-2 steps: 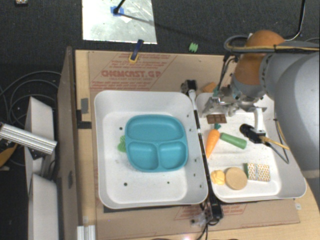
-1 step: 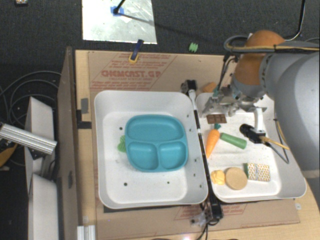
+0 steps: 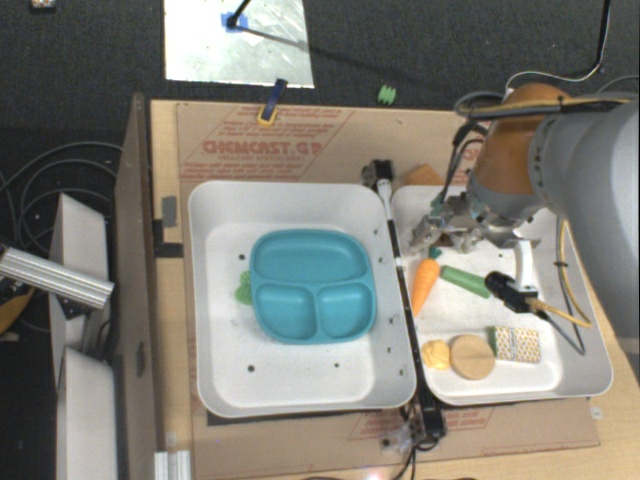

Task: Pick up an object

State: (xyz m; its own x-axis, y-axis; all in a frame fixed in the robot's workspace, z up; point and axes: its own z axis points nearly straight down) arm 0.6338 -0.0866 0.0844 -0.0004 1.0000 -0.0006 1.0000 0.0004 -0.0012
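The arm hovers in the approach step over the right bin (image 3: 590, 368). The gripper (image 3: 447, 230) sits just above the toy carrot (image 3: 424, 284); its grip state cannot be told. Next it must descend squarely.

A robotics lab: loose cables (image 3: 45, 183), cardboard-topped bench (image 3: 300, 138), white bins (image 3: 215, 218).

We see our arm (image 3: 585, 158) as a thick, rounded grey cylinder with a smooth matte shell. Above the wrist sits a glossy orange band (image 3: 512, 143), domed on top. Thin dark cables (image 3: 470, 133) loop beside the band. Below it, our gripper (image 3: 462, 230) is a cluster of grey metal parts.
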